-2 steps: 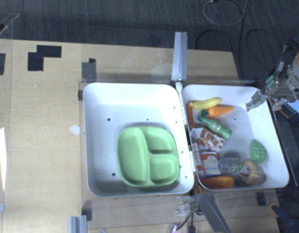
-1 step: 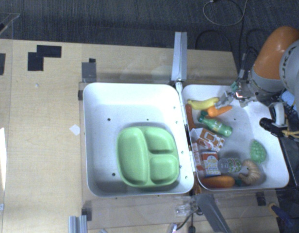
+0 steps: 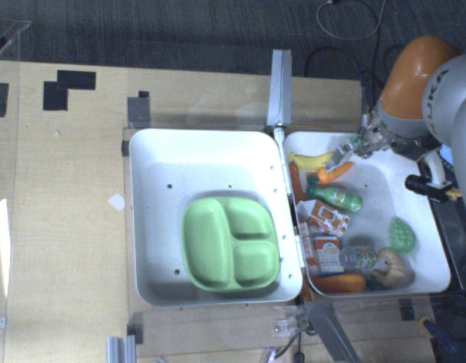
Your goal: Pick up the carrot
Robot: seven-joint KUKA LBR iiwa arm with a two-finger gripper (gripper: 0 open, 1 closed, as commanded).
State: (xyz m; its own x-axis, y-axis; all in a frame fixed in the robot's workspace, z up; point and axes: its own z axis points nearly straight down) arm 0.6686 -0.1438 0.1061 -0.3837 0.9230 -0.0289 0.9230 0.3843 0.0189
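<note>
A: We see the small orange plastic carrot with a green tip [image 3: 333,173] in the right shallow white bin [image 3: 424,225], near its far edge, just below the yellow toy banana [image 3: 312,159] and just above the green plastic bottle [image 3: 337,198]

B: And our grey two-finger jaws [image 3: 351,152] sit right at the carrot's upper end. The carrot appears to lie at or between the metal tips, but we cannot tell whether they are spread or closed on it; the view is too small there

A: How will it handle, do we think?

B: We judge it a light, stiff, hollow toy with a smooth skin, so it could slip or roll out of a pinch. It tapers, so a grip near the narrow end may squeeze it away

A: Then we would take it across the thicker middle, jaws square to its long axis

B: Agreed. It lies tilted, one end towards the banana, so the neighbours crowd one side. The red sausage-like stick [image 3: 295,181] along the bin's left wall is a little apart

A: The light green divided plate [image 3: 230,240] in the left white bin [image 3: 159,172] is well apart from all this
</note>
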